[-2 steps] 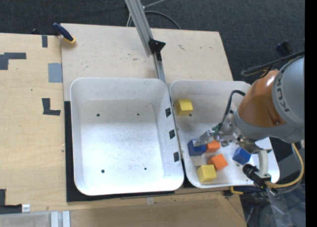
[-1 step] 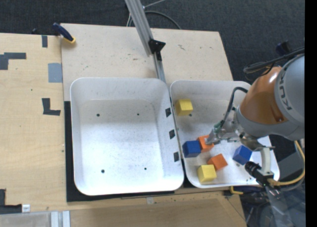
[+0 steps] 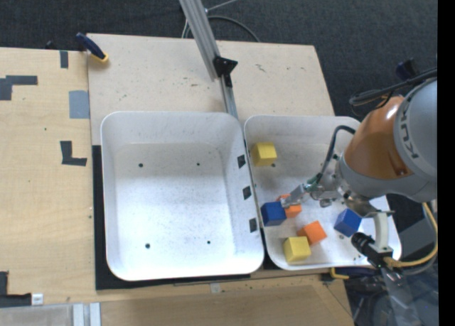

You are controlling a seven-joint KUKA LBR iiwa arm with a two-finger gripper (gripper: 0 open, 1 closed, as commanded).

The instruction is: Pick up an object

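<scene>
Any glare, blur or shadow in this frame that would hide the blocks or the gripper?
Camera view: even, soft lighting, no glare on the white bins; blocks cast only faint shadows; the gripper looks slightly soft and small, so its fingers are hard to read; the orange block beside it is partly hidden; the yellow block is sharp.

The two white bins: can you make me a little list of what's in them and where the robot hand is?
left bin: no blocks seen
right bin: six blocks
yellow blocks: one near the top, one near the bottom
blue blocks: one by the divider, one under the arm
orange blocks: one at the gripper tip, one lower
gripper: low in the right bin, above the small orange block
</scene>
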